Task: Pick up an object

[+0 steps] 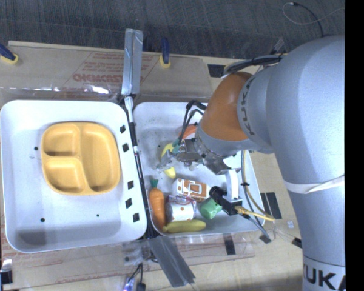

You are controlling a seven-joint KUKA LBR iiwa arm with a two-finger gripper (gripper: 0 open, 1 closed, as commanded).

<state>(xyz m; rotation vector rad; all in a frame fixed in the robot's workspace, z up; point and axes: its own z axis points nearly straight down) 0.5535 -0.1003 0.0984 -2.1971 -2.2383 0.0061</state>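
looking down on the bench, you see the grey arm (291,114) reaching from the right side into the right bin (147,119). the gripper (182,153) is low over the middle of this bin. you cannot tell from this view if it is released or clenched, and no object is seen grasped in it.

the things you can pick are all in the right bin. a small yellow piece (167,151) lies just beside the gripper, on its left side in the view. another yellow bit (170,173) is a little nearer to the front edge. closer to the front lies a white and orange carton (191,188), and next to it a green object (208,210). a carrot (158,206) lies along the left wall of the bin, beside a white can (181,211). a banana (184,226) lies by the front wall, touching the can.

the left bin (18,180) holds a yellow divided plate (80,157), well apart from the gripper.
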